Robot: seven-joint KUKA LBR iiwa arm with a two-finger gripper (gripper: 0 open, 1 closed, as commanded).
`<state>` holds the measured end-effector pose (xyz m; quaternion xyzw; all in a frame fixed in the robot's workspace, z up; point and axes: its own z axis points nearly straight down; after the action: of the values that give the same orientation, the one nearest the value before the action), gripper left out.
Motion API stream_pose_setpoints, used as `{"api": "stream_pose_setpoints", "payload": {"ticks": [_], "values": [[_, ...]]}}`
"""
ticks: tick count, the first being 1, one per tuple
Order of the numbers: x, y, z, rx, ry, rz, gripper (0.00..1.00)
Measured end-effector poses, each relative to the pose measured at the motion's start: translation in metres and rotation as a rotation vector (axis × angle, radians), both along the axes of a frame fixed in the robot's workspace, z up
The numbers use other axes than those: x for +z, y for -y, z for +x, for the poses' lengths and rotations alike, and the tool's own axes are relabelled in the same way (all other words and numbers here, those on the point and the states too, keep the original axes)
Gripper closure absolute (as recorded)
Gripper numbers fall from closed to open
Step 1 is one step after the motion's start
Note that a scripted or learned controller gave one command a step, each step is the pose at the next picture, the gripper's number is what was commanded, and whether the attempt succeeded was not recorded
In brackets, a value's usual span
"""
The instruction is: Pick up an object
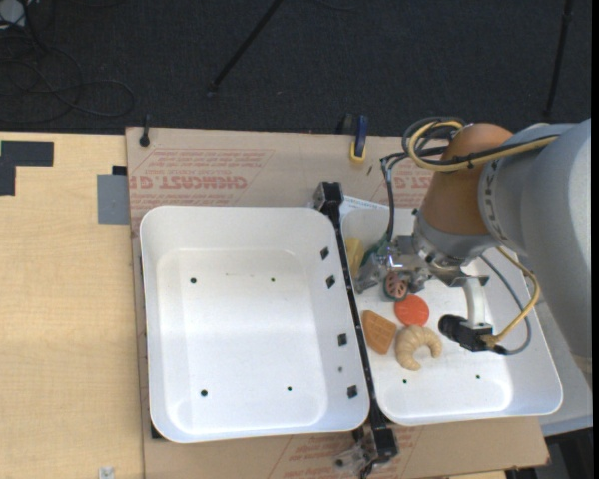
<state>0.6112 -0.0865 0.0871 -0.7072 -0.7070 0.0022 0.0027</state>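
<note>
- Several small food-like things lie in a cluster in the right bin (519,392), near its left wall: an orange-red disc (412,311), a tan croissant shape (418,346) just below it, an orange-brown wedge (378,331) to the left of these, and something yellow (353,251) further up by the divider; the disc and croissant shape look close to touching.
- Two bins sit side by side, their inner walls meeting along a dark clipped seam; the left bin (165,267) has a bare white floor; the right bin's lower half, below the croissant shape, is open white floor.
- One gripper (397,275) hangs over the upper part of the cluster, just above the disc; a small round brownish object (397,287) sits at its tip; whether the gripper is apart, together or clamped on anything cannot be told; the grey arm (534,198) covers the bin's upper right.
</note>
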Motion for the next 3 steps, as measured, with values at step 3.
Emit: {"api": "stream_pose_setpoints", "payload": {"ticks": [3], "values": [[0.0,0.018,-0.021,0.0,0.0,0.0,0.0]]}}
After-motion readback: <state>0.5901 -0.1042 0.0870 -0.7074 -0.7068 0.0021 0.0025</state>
